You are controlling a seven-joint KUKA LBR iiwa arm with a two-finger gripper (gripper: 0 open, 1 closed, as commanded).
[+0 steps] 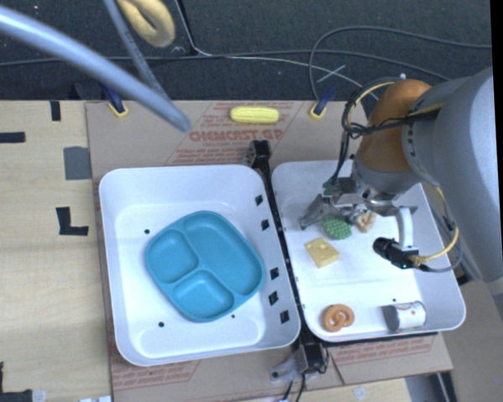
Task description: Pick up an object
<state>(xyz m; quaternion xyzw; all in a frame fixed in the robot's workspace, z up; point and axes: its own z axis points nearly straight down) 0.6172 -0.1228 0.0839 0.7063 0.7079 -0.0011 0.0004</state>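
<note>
We find the gripper [340, 212] low in the right bin [442, 312], right of centre frame, fingers spread, holding nothing, the green object [337, 228] just beneath. We judge the grasp approach underway; closing squarely around it comes next.

A divided tray [204, 266] lies in the left bin [117, 195]. In the right bin [446, 312], a wedge [322, 252] sits behind a pretzel [337, 317], with a cylinder [405, 316] right of the pretzel.
</note>
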